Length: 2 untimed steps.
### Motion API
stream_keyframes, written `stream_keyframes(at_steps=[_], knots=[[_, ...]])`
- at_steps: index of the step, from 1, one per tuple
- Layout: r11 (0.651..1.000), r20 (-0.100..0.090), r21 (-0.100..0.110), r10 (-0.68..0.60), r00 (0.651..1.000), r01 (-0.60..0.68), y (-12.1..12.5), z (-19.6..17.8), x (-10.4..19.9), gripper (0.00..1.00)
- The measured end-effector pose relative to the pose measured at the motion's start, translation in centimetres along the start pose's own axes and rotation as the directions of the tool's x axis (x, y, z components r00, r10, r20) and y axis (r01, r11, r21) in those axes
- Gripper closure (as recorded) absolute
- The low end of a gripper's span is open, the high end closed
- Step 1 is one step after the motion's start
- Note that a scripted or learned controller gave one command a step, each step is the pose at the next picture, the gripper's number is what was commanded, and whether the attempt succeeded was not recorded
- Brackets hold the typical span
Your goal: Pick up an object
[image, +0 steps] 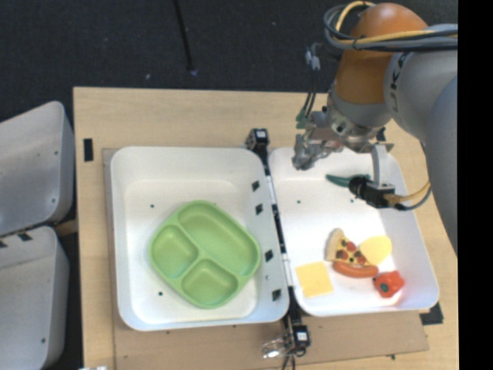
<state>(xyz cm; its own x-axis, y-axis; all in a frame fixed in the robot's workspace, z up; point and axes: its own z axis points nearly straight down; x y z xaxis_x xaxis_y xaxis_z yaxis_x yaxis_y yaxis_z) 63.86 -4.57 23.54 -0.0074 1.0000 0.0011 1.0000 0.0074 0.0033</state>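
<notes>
The claw [306, 156] hangs low over the right bin's [416, 230] far corner — whether it is clenched I cannot tell. Leftward, a green divided plate [204, 253] lies in the left bin [127, 206]. Rightward — yellow cheese square [314, 279], pizza slice [340, 247], sausage [355, 269], red pepper [390, 284] cluster near the front.

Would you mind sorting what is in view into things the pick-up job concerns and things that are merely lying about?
Belonging to the job:
gripper
pizza slice
hot dog
yellow square
yellow round piece
red pepper
right bin

Just lying about:
green divided plate
left bin
</notes>
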Motion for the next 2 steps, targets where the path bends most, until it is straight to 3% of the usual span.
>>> stream_keyframes(at_steps=[2], knots=[[1.000,0.001,0.002,0.001,1.000,-0.001,-0.3,1.2,11.0,1.00]])
